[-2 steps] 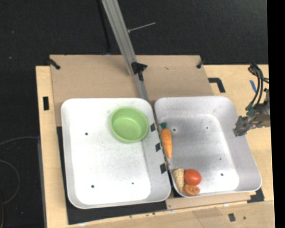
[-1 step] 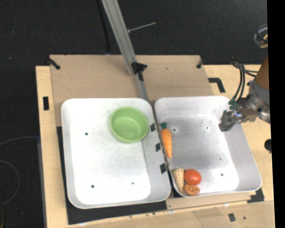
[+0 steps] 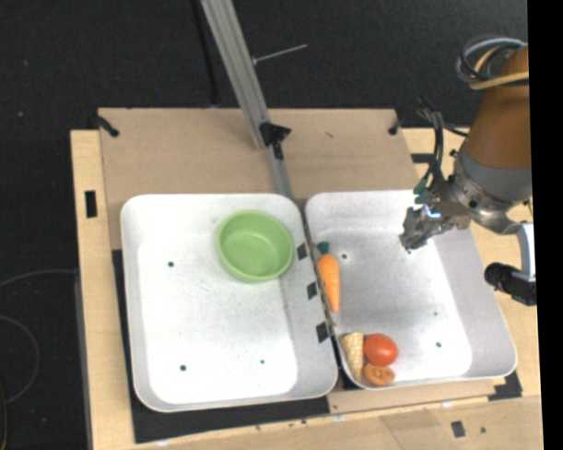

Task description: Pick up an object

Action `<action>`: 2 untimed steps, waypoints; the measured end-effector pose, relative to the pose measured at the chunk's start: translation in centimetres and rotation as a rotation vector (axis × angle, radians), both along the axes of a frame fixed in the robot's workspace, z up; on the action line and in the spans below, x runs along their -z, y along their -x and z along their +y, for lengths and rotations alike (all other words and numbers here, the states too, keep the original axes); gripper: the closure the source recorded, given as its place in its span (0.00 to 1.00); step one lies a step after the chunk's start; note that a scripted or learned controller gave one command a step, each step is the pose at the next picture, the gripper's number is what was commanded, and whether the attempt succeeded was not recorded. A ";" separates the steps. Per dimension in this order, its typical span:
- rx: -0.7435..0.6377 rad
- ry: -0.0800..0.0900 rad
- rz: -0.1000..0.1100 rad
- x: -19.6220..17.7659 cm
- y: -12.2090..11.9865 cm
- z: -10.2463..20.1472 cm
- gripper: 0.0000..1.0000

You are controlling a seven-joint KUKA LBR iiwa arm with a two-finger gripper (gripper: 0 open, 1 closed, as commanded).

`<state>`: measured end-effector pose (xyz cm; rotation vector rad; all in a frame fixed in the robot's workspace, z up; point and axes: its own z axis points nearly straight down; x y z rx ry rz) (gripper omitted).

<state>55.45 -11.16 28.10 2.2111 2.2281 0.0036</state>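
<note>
Carrot [image 3: 330,280]: orange, green tip toward the top of the frame; lies lengthwise along the left wall of the right bin, about halfway down the picture.
Tomato [image 3: 381,348]: red and round, in the lower left corner of the right bin, lower middle of the frame.
Pale piece [image 3: 353,349]: yellowish, just left of the tomato, touching or nearly touching it; I cannot tell what it is.
Brown piece [image 3: 378,375]: small, orange-brown, right below the tomato against the bin's lower rim.
Green bowl [image 3: 255,246]: upright, in the upper right part of the left bin, near the wall between the two bins.
Left bin [image 3: 176,362]: white, shallow, centre-left of the frame.
Right bin [image 3: 470,342]: white, shallow, pressed side by side against the left one.
Gripper [image 3: 418,229]: over the upper right part of the right bin, well apart from the carrot and the tomato pile; nothing shows between its tips. Whether the pincer stands wide or narrow I cannot tell, the dark parts blur together.
Arm [image 3: 498,138]: grey with an orange band, coming in from the right edge of the frame.
Metal pole [image 3: 244,73]: slants from the top of the frame down to the gap between the bins.
</note>
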 end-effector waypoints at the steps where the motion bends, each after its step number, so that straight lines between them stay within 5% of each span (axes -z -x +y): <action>1: 0.001 0.000 0.002 1.8 -2.3 4.4 1.00; 2: 0.002 0.001 0.001 3.4 -4.6 8.8 1.00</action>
